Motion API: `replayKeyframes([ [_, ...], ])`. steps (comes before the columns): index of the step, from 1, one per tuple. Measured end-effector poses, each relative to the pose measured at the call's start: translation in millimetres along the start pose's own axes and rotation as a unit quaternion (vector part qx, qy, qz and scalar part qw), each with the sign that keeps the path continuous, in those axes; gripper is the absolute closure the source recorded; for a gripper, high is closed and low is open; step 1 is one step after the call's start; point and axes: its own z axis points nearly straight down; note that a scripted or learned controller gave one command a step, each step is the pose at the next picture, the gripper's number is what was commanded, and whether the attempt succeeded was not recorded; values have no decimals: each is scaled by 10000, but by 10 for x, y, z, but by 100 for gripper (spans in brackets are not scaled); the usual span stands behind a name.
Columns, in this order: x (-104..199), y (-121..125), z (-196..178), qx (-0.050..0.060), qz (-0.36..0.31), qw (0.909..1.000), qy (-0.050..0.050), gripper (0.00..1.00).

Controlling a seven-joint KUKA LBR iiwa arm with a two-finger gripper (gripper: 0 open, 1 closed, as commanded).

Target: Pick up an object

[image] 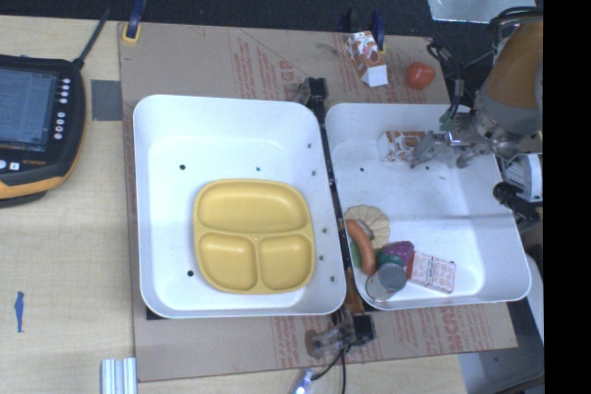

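Approach is the step in hand: end effector sits low in the right bin, fingers apart beside a small printed carton, nothing clamped. Next it must straddle that carton, then close

Robot arm reaching into the right white bin.
Its pincer sits by a small carton; a yellow divided plate lies in the left bin.

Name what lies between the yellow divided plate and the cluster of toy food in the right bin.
In the camera view, between the yellow divided plate and the toy food cluster lie bare left bin floor and the two bins' adjoining rims.
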Motion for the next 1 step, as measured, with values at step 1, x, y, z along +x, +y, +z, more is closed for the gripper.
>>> replayKeyframes([
  [1,229,217,119,140,-4,9999,-13,0],
])
